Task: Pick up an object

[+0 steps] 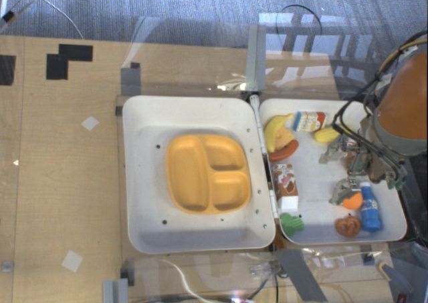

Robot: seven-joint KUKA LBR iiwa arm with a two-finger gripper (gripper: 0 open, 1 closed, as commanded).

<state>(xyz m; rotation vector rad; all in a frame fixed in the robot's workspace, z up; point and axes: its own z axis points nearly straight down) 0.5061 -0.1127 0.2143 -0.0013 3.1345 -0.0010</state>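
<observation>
My gripper (336, 175) hangs over the right side of the right bin (314, 181). It is open, and bare bin floor shows between its two metal fingers (330, 155). An orange carrot-like toy (353, 201) lies right beside the nearer finger. Next to the carrot toy are a blue bottle (370, 210) and a brown pretzel-like piece (348, 227). A yellow lemon (326, 136) lies just beyond the farther finger. A banana (277, 128), a small red-capped bottle (307, 121), a red sausage (284, 152), a small carton (285, 180) and a green piece (291, 223) lie along the bin's left side.
The left bin (144, 161) holds a yellow divided tray (206, 172) in its middle. A raised rim (262, 161) separates the two bins. The arm's orange band (404, 104) looms over the right bin's far right edge, with cables beside it.
</observation>
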